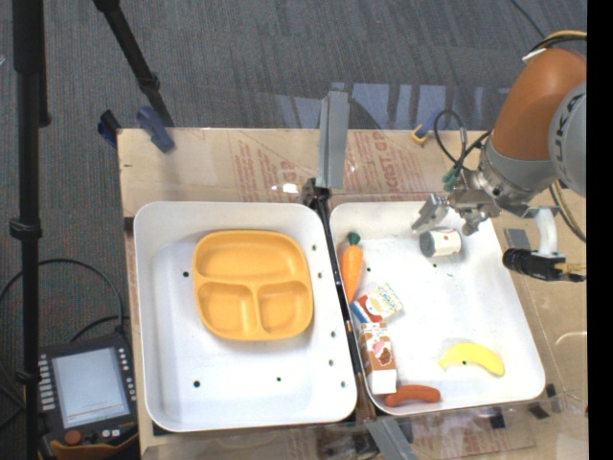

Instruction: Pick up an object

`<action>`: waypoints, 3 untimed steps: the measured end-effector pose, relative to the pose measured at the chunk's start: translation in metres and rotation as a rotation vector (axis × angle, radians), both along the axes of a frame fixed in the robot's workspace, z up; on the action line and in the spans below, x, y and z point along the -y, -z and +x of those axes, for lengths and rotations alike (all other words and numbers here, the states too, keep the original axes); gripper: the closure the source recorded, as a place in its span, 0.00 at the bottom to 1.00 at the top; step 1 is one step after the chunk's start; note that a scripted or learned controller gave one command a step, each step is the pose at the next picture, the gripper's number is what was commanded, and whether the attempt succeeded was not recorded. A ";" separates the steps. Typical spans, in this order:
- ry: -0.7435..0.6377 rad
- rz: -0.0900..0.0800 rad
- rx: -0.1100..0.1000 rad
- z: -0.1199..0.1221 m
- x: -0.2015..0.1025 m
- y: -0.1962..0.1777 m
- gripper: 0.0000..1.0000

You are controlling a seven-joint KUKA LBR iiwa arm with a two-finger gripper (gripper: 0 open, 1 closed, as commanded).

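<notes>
My gripper [448, 222] hangs over the far part of the right bin [508, 305]. Right below it, touching or nearly touching it, is a small white cylinder with a dark end [442, 243]. The same bin holds an orange carrot [351, 266] along the left wall, a small white and red carton [382, 303], a red and white box [377, 351], a red sausage [413, 396] at the front edge and a yellow banana [472, 358] at the front right.
The left bin [163, 353] carries an orange divided plate [254, 285]. A metal post [332, 147] rises behind the wall between the two bins. A tablet [88, 386] sits on the floor at the lower left.
</notes>
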State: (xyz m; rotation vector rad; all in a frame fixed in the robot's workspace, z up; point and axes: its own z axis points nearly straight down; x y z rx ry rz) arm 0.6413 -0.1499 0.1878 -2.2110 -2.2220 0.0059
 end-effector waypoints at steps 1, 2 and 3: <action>-0.023 0.000 0.003 0.002 0.039 0.076 0.00; -0.071 0.009 0.000 -0.048 0.058 0.104 0.00; -0.148 0.002 0.003 -0.106 0.062 0.088 0.00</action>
